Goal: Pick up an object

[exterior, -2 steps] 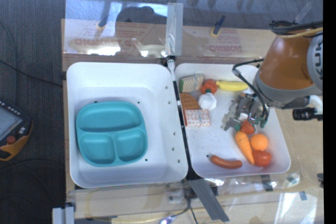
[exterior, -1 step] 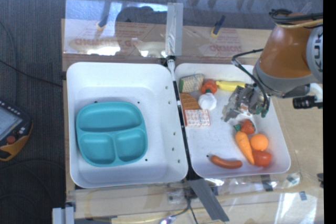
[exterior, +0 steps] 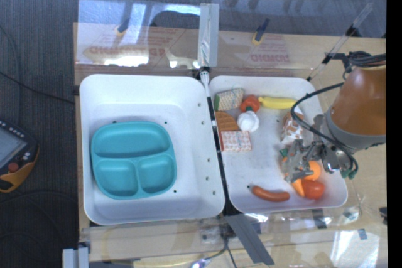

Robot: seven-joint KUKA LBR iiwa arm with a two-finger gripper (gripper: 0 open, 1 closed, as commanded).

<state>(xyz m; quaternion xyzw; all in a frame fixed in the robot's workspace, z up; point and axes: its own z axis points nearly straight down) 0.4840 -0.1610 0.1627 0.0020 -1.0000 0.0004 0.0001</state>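
My gripper [exterior: 300, 157] reaches down into the right side of the right bin [exterior: 264, 163], below the arm's orange band [exterior: 364, 103]. It hangs among a cluster of toy food: a speckled brown-and-white packet [exterior: 290, 128] just behind it, an orange [exterior: 312, 170] and a red tomato [exterior: 315, 189] just in front. Clutter and cables hide the tips. A red sausage [exterior: 271, 194] lies near the bin's front wall. At the back lie a yellow banana [exterior: 277, 102], a small red fruit [exterior: 250, 103], a white piece [exterior: 248, 123] and two cracker-like blocks [exterior: 236, 141].
The left bin [exterior: 144, 86] holds a teal divided plate [exterior: 133, 158]. A clear plastic screen [exterior: 207, 41] stands behind both bins. Black cables [exterior: 308, 103] loop from the arm over the right bin's back right corner.
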